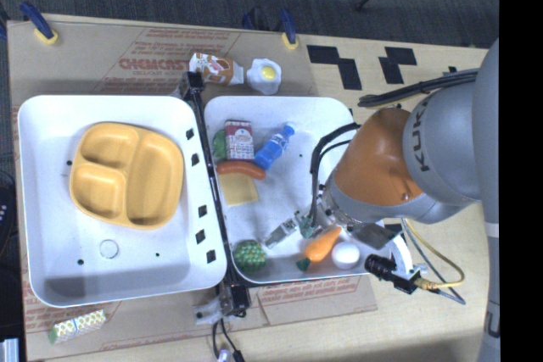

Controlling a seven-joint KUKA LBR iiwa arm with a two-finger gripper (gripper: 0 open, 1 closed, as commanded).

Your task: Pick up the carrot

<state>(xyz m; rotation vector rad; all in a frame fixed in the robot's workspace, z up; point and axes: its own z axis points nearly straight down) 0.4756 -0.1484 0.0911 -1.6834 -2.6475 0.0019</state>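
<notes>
Camera view, carrot just right of gripper, right bin

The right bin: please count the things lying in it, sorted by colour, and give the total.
Right bin, by main colour:
Red: 2, box, sausage
Blue: 1, bottle
Yellow: 1, cheese slice
Green: 1, broccoli
Orange: 1, carrot
White: 1, egg
Total: 7

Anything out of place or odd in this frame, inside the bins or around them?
Yes. Two toy food items, a small carton and a white-and-yellow piece, lie on the cardboard beyond the bins rather than in them, and a small wrapped packet lies outside the left bin's near corner. The carrot is in the right bin.
</notes>
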